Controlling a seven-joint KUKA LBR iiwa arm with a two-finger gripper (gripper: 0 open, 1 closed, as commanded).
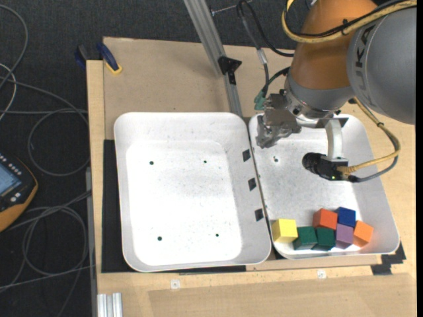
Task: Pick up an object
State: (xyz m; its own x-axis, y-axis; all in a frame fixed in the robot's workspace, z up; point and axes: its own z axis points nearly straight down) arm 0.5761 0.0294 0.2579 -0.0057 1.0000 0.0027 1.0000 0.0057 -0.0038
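Observation:
Several small blocks lie clustered at the near edge of the right bin (377, 177): a yellow block (286, 229), a green block (305, 237), a second green block (325, 238), a red-orange block (325, 218), a blue block (346, 215), a purple block (345, 233) and an orange block (363, 232). My gripper (269, 135) hangs over the far left part of the right bin, close to the wall between the bins, well away from the blocks. Nothing shows beneath it.
The left bin (125, 177) stands beside the right one. A slanted metal pole (211, 38) rises behind the bins. A black cable fitting (324, 165) hangs from the wrist over the right bin. Cables and a device (13, 190) lie on the floor at left.

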